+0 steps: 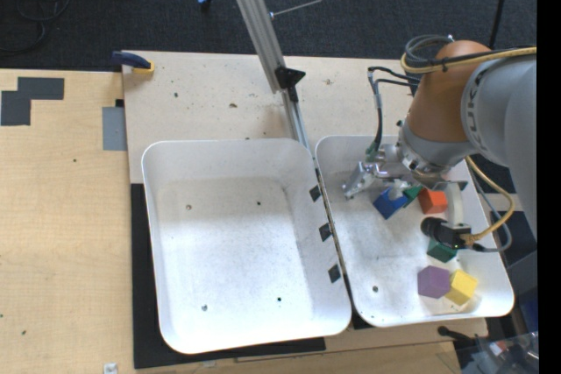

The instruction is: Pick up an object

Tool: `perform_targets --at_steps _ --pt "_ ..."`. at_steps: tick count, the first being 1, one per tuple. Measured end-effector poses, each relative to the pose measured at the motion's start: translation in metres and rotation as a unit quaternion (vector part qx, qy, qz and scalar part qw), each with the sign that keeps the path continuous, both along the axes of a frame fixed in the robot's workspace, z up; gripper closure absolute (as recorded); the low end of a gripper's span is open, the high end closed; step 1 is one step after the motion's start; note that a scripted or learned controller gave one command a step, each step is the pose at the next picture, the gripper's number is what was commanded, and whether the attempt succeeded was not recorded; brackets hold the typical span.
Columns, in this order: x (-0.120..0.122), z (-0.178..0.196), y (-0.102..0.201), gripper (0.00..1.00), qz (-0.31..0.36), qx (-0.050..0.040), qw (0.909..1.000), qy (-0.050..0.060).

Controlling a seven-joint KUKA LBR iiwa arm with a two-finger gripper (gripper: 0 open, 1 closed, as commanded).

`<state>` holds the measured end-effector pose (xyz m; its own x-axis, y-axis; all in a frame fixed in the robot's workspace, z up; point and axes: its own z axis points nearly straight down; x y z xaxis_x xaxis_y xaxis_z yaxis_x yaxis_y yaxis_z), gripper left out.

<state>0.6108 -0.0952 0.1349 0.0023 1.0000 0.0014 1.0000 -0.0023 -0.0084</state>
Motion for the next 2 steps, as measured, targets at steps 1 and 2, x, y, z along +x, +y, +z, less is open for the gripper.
perform_targets --at_steps 1,2 --pt "0.0068 -0.0117 -0.0023 0.00 -0.002 -0.0030 0.9999 -0.015" --pt "0.0074 -0.0026 -0.0046 1.00 -0.005 -0.0036 0.9998 -0.016"
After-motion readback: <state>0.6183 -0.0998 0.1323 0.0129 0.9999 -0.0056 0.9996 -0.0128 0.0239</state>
